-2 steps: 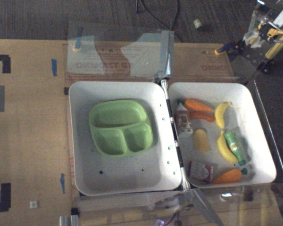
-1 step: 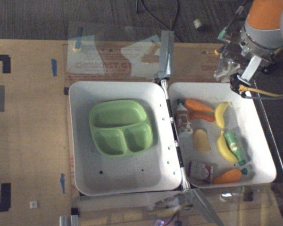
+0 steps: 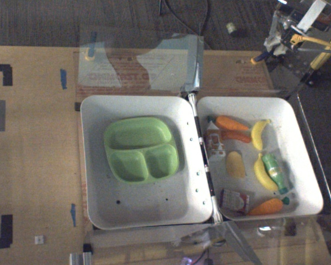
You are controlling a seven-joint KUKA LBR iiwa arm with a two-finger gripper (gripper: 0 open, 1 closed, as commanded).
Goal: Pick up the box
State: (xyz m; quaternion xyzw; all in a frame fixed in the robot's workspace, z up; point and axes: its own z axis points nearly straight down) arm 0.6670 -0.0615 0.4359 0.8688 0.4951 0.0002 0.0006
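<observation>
A small white and red box [image 3: 213,140] stands against the left wall of the right bin [image 3: 308,148], just below the green end of a carrot [image 3: 231,123]. A second flat box [image 3: 235,201], pinkish red with a pale label, lies near that bin's front left corner beside another carrot [image 3: 267,206].
The right bin also holds two bananas [image 3: 259,133] [image 3: 263,174], a green bottle [image 3: 275,173], a red-orange stick [image 3: 238,137] and a tan oval piece [image 3: 235,164]. A green divided plate [image 3: 142,149] lies in the left bin [image 3: 94,164]. Metal gear with yellow cable [image 3: 300,24] sits at the top right.
</observation>
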